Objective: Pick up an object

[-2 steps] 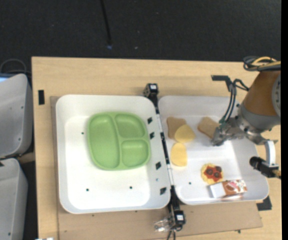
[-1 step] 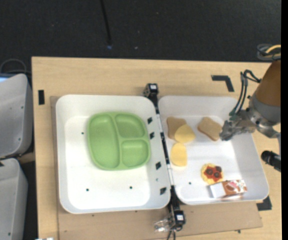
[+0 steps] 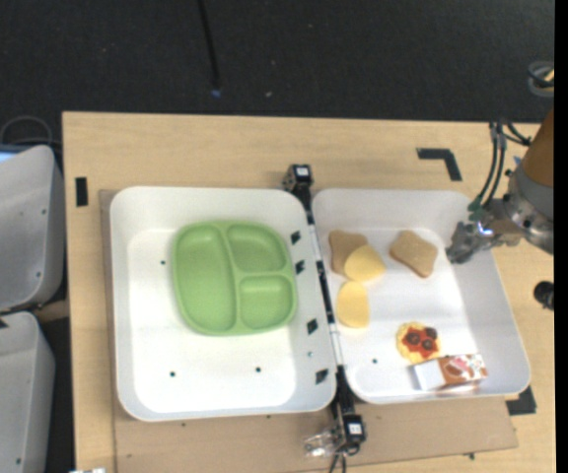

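Observation:
The right bin (image 3: 481,294) holds several toy food pieces. Two tan bread-like pieces lie near its back, one (image 3: 343,245) at the left and one (image 3: 414,252) further right. Two yellow pieces sit beside the left wall, one (image 3: 365,263) above the other (image 3: 353,305). A small pizza-like piece (image 3: 418,339) with red dots and a red and white packet (image 3: 449,371) lie near the front. My gripper (image 3: 464,240) hangs at the bin's right side, just right of the right-hand tan piece, with nothing seen in it.
The left bin (image 3: 146,363) bears a green divided plate (image 3: 235,276). Black clips (image 3: 316,294) run along the seam between the bins. Grey equipment (image 3: 8,225) stands off the bench's left edge. The arm's wrist (image 3: 531,205) and cables come in from the right.

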